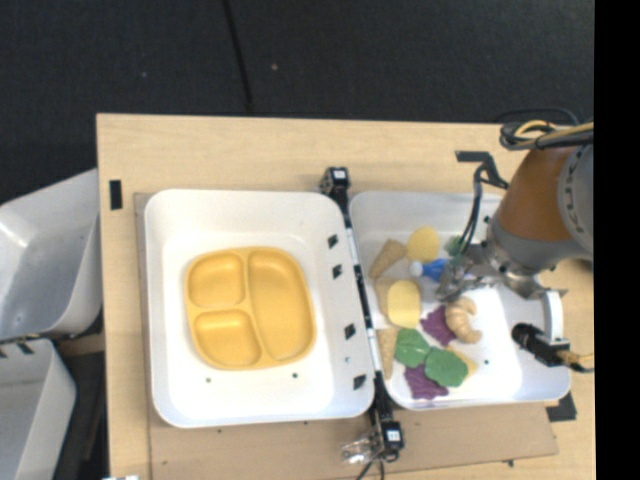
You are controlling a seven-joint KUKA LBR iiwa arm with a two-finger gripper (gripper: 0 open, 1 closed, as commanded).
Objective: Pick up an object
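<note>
Green and purple toy pieces (pixel 432 366) lie at 6 o'clock of your claw (pixel 456 280); reaching step; claw state unclear, so descend precisely.

The arm (pixel 560 208) is grey with a wide orange band above the wrist; black and yellow cables (loosely looped) run along it, toward the metal hand (pixel 455 283).
</note>
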